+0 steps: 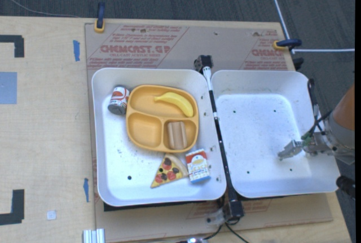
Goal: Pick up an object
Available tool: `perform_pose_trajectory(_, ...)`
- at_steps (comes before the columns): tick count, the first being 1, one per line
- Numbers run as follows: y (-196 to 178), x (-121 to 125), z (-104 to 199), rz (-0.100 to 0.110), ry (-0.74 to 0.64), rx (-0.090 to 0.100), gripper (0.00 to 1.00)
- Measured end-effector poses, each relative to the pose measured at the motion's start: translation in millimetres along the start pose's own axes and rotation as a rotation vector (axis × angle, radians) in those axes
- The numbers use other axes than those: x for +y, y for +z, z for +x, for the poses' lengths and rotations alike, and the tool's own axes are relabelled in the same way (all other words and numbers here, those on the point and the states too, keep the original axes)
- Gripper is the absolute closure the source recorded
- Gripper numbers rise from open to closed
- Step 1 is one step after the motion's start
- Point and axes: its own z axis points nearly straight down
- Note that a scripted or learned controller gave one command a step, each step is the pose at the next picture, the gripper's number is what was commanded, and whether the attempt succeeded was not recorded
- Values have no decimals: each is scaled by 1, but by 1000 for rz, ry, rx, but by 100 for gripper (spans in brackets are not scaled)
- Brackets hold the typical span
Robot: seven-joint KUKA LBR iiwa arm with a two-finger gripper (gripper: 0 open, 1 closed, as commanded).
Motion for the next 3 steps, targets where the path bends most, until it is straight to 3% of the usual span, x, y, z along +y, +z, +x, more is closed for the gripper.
perform_pose_trajectory(1, -10, 0, -1, -2, 2, -4, 100)
perform_pose_trajectory(2, -81, 0, 72, -1, 0, -4, 100)
perform_pose_trajectory(3, -89, 14, 162, -3, 0, -4, 100)
